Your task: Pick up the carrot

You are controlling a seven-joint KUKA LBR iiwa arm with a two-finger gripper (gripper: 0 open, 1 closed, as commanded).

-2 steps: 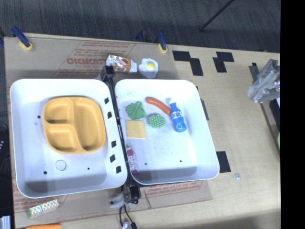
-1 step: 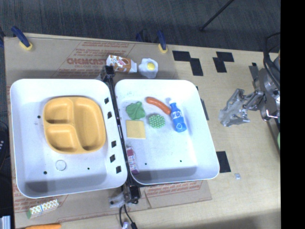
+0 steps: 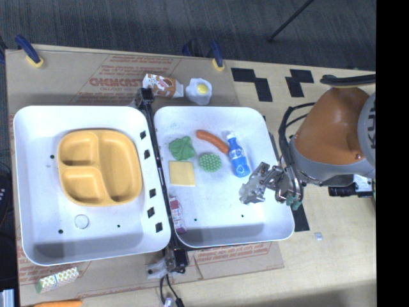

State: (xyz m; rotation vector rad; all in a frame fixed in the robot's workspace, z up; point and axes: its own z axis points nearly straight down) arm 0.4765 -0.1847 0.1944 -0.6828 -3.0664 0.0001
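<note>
- dark carpet up top, tan desk (image 3: 332, 261) below w/ printed cardboard under two white bins set side by side.
- carrot (image 3: 211, 140) lies flat in the right bin (image 3: 211, 232), upper middle part, slanting from upper left down to lower right; nothing gripping it.
- blue bottle (image 3: 238, 155) w/ white cap just right of the carrot, nearly touching its lower end.
- green bumpy ball (image 3: 209, 162) just below the carrot; leafy green piece (image 3: 182, 148) to its left; yellow cheese square (image 3: 182, 173) below that leafy piece.
- small dark-red packet (image 3: 176, 213) sits by the right bin's left wall, low down.
- claw (image 3: 254, 185) is over the right bin's right side, below the bottle & well apart from the carrot; metal fingers (image 3: 250, 194) point left, look a bit apart w/ nothing between them, but they're blurry so can't tell for sure how wide.
- arm's orange band (image 3: 329, 130) & grey body sit right of the bin, over the desk.
- left bin (image 3: 32, 171) has a yellow divided plate (image 3: 100, 166), 3 compartments.
- on the cardboard above the bins: small brown-white carton (image 3: 160, 85) & a white cup w/ yellow inside (image 3: 200, 91), just beside each other.
- blue clamps (image 3: 29, 50) on the desk's far edge; a wrapped packet (image 3: 57, 278) at lower left, outside the bins.
</note>
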